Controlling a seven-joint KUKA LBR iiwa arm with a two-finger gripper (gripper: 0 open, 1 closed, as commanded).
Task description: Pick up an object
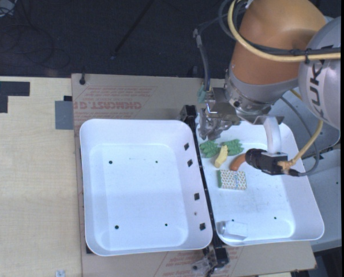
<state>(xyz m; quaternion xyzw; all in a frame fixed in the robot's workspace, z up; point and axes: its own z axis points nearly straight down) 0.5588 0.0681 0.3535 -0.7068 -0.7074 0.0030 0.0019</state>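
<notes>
Your gripper [209, 133] hangs at the far-left corner of the right bin [299, 229], finger state impossible to tell, with the green toy [209, 149] just nearside of it, lying crosswise.

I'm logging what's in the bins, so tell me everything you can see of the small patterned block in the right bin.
The patterned block is a small, flat rectangle, pale green and whitish with a fine dotted pattern, apparently in two halves. It looks soft, perhaps a sponge. It lies flat on the right bin's floor, slightly tilted, just below the yellow piece and the orange piece, seemingly apart from both.
</notes>
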